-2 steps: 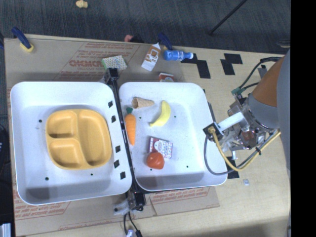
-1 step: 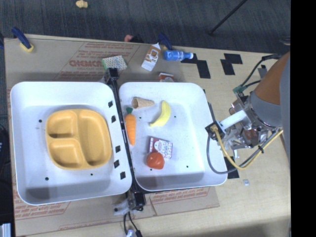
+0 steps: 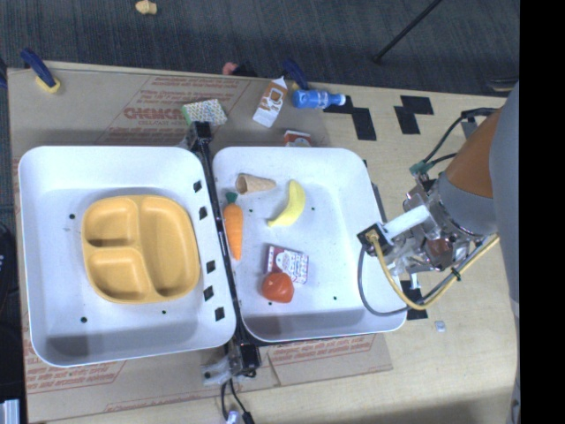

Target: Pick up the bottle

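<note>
Cardboard-covered bench (image 3: 371, 374) seen against dark carpet (image 3: 265, 16), blue bottle (image 3: 316, 100) lying behind the bins (image 3: 300, 321), gripper (image 3: 422, 256) parked right, grip not discernible

Grey arm (image 3: 503, 148) coming in at three o'clock, with an orange band (image 3: 472, 168) showing just above the wrist. Below it there's a silvery metal wrist block (image 3: 433, 232), yellow and black cables (image 3: 388, 281) looping off toward seven o'clock, and thin dark wires up top.
</note>
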{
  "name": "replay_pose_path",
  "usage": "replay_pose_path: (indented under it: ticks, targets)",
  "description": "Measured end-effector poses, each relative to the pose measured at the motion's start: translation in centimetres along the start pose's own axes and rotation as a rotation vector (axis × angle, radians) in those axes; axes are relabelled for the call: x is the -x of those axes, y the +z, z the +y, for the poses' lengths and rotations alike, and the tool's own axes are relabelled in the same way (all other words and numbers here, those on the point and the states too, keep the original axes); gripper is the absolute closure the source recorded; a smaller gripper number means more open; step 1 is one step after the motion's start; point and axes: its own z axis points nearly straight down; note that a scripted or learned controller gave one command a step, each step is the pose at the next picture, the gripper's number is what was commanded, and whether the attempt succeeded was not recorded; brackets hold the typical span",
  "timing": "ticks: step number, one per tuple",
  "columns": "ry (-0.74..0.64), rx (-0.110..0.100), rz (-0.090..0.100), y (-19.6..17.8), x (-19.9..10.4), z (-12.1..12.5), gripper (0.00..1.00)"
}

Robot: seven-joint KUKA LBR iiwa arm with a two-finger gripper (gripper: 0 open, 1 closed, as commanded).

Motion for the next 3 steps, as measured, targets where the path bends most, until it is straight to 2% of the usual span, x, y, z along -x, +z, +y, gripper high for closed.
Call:
replay_pose_path:
  ticks: [3]
  targets:
    - [-0.01,-0.002,0.001,-2.2,-0.1,0.0,1.0]
